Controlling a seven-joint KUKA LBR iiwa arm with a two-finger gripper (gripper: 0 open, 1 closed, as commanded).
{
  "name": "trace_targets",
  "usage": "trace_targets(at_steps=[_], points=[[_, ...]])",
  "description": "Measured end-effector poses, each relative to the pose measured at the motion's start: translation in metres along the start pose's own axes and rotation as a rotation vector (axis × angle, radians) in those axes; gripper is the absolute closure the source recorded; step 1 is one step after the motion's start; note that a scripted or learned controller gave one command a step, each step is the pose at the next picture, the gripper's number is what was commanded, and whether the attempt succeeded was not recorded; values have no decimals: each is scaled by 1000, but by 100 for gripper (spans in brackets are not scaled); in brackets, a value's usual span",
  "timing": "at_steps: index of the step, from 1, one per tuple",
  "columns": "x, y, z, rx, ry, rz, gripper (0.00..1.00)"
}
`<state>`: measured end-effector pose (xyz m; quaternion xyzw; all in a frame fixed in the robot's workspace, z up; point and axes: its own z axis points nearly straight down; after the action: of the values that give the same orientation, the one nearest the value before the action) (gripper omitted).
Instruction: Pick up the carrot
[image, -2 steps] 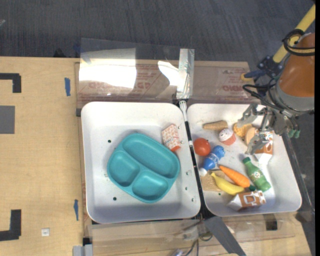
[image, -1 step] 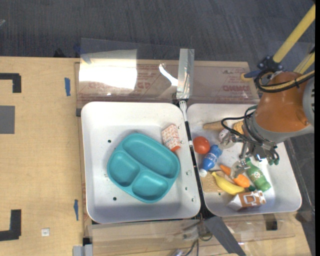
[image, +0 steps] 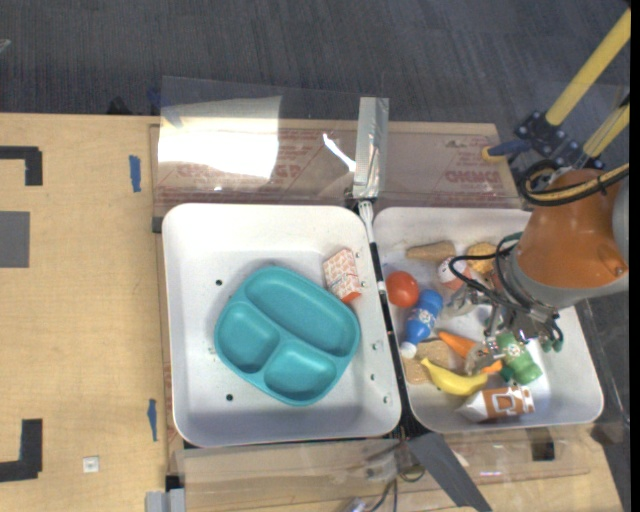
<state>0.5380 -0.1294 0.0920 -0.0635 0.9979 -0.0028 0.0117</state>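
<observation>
The carrot (image: 458, 342) is a small orange piece lying in the right bin (image: 585, 395), between a blue-and-white bottle (image: 421, 317) and a yellow banana (image: 455, 378). My gripper (image: 497, 338) hangs low over the bin under the orange wrist band (image: 565, 245), just right of the carrot's right end. Dark cables and the gripper body hide the spot where it meets the objects. I cannot tell if it touches the carrot.
Crowded around the carrot are a red ball-like fruit (image: 403, 289), a bread piece (image: 430, 250), a tan slice (image: 432, 353), a green item (image: 521, 366) and an orange-and-white bottle (image: 500, 402). The left bin (image: 190, 300) holds a teal divided plate (image: 287, 332) and a small carton (image: 342, 272).
</observation>
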Motion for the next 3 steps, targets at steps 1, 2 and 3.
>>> trace_targets(at_steps=[1,2,3], points=[[4,31,2,-3,11,90,0],[38,36,0,-2,0,48,0],[38,36,0,-2,0,48,0]])
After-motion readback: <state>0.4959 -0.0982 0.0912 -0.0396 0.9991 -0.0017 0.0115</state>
